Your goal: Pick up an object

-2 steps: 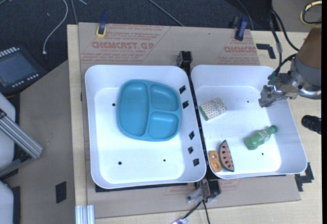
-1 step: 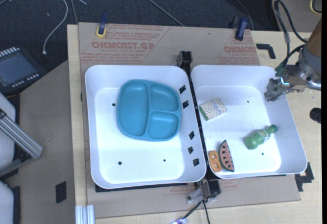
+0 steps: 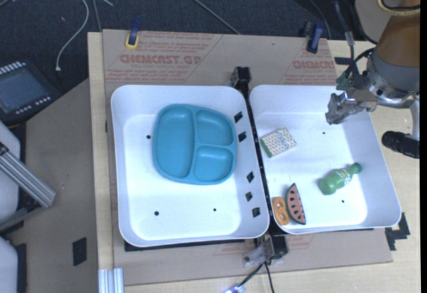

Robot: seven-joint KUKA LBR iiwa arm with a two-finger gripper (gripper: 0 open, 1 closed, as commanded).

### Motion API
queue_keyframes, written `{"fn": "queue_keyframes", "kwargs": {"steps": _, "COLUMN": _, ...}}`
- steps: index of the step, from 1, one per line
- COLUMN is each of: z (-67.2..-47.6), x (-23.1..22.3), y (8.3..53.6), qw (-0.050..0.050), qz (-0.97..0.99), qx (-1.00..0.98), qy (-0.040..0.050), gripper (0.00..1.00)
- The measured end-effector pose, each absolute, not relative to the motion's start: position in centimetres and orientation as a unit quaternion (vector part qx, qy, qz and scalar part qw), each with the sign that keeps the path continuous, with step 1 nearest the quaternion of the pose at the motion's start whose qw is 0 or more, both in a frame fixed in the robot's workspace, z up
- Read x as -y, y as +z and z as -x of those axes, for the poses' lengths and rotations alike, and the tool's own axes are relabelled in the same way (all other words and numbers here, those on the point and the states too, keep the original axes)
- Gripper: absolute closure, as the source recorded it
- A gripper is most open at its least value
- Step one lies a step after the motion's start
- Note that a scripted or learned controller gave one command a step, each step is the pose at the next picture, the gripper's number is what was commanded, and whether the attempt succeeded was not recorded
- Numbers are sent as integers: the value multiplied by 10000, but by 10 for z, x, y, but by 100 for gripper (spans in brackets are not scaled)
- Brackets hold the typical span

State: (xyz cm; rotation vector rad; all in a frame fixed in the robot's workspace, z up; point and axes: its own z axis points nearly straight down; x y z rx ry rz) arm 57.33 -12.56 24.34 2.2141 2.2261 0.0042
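Gripper above the right bin's far corner, objects nearer the camera.

The grey two-finger gripper (image 3: 339, 111) hovered over the shallow white right bin (image 3: 373, 151); its grasp state could not be told. The green plastic bottle (image 3: 337, 178) lay below it toward the front rim, long axis slanting, nearer than the patterned square packet (image 3: 278, 142).

Right bin (image 3: 373, 171) serving as landmark. Small green-and-white box (image 3: 278, 142) is lying flat near the bin's left wall, toward the upper part, turned at a slight angle. Green bottle (image 3: 337, 178) is lying on its side right of the bin's centre, neck pointing up-right. Watermelon slice toy (image 3: 295, 204) is resting near the lower left corner, just beside an orange piece (image 3: 280, 211) sitting against the bin's left wall.
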Motion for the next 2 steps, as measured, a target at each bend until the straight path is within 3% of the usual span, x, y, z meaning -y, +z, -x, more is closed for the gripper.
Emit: {"fn": "queue_keyframes", "kwargs": {"steps": 2, "z": -599, "x": 19, "y": 221, "qw": -13, "qz": -7055, "qx": -7088, "qy": 0, "gripper": 100}}
